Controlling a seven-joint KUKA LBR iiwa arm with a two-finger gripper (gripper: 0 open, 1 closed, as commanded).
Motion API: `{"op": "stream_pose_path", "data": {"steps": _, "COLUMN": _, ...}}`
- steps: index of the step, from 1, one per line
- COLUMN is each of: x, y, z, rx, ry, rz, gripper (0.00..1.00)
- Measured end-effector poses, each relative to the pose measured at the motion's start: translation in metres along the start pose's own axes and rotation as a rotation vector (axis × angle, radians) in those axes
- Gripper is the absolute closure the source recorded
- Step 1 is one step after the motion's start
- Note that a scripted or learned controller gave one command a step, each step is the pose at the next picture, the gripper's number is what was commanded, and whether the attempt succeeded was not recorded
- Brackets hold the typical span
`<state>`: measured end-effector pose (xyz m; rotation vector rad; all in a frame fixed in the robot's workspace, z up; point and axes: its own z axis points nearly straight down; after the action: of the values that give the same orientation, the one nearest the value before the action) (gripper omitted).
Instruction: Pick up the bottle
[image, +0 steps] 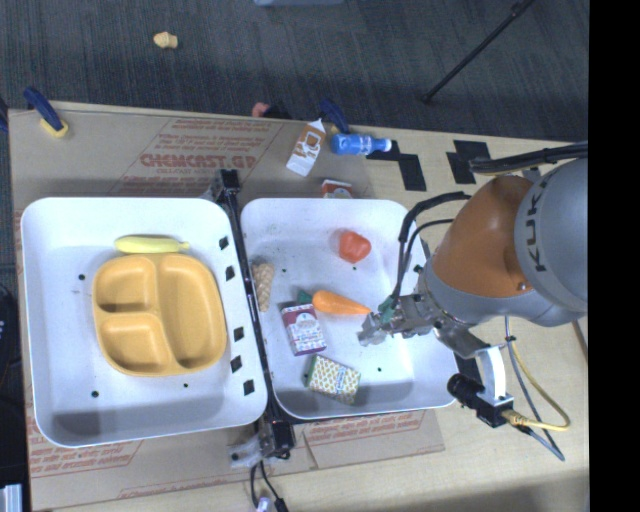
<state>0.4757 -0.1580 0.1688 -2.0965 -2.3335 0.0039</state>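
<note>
The end effector is seen low in the right bin; its state cannot be told. The bottle, lying on the desk well beyond it, should be approached from above

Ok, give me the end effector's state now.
End effector: low in the right bin beside the carrot; open or shut cannot be told; no bottle seen in it.

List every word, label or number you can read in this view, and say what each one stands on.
"CHEMCAST GP": red print on the brown cardboard sheet under the bins.
"KU": dark letters on the grey arm housing, cut off at the frame edge.
Dark red packet, patterned packet, small white carton, blue bottle: print too small to read.
</note>
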Motion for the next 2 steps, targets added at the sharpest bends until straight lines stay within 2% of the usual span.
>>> {"op": "stream_pose_path", "data": {"steps": 1, "x": -0.041, "y": -0.004, "z": -0.039, "rx": -0.002, "ry": -0.001, "rz": 0.094, "gripper": 1.0}}
{"op": "stream_pose_path", "data": {"steps": 2, "x": -0.012, "y": -0.001, "z": -0.003, "rx": 0.0, "ry": 0.001, "rz": 0.247, "gripper": 1.0}}
